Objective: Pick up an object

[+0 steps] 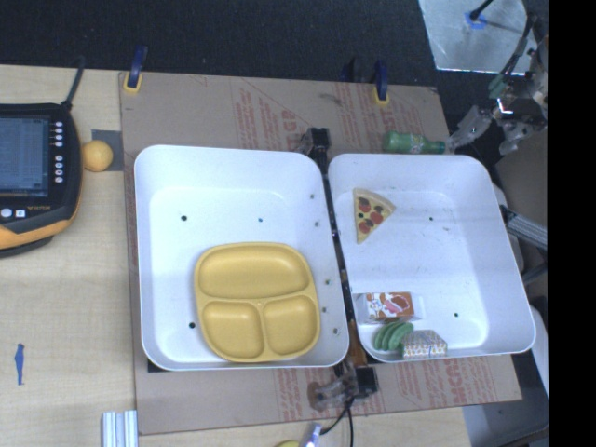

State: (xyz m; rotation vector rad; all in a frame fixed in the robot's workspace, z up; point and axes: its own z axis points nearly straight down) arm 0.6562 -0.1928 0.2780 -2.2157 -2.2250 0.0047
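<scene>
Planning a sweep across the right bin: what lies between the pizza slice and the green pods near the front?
In the camera view, a small red-and-white packet lies between the pizza slice and the green pods, just above the pods; the rest is bare bin floor.

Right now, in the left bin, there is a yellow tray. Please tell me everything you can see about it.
The yellow tray is a rounded rectangle that looks like matte plastic, with three hollow compartments: one wide across the far side and two smaller ones side by side on the near side. It lies flat and upright on the floor of the left bin, toward the near right corner, turned slightly askew. All three compartments look bare. Its near edge sits close to the bin wall.
</scene>
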